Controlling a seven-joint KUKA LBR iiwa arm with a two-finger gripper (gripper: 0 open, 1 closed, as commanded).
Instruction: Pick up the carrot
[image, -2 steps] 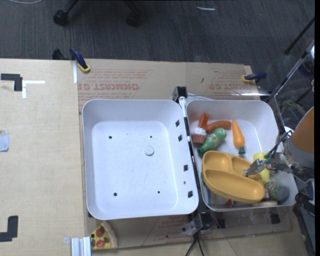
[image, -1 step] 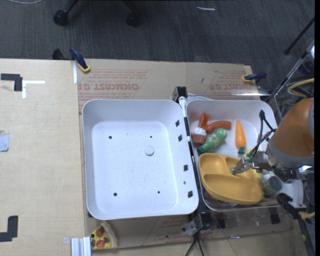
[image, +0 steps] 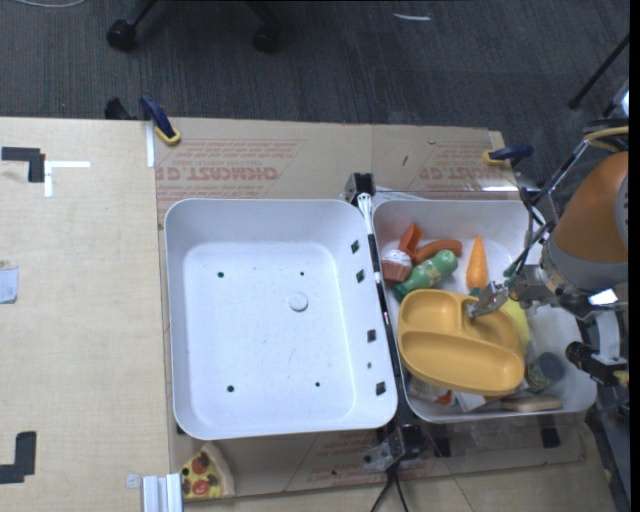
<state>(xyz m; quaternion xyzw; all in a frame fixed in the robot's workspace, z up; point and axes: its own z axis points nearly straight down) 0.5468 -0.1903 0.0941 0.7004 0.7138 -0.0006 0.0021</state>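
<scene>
Orange carrot (image: 477, 262) not yet picked, lying just behind the yellow dish (image: 455, 345); gripper (image: 487, 300) state cannot be told.

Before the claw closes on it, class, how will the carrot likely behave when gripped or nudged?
The carrot looks like a smooth moulded toy, so it is probably stiff and light. Its tapered, rounded body may slip from a pinch or roll when pushed. It lies close to the yellow dish, so a nudge could knock it against that.

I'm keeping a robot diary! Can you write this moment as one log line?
carrot: in right bin, not held | gripper: over yellow dish | left bin: untouched
</scene>
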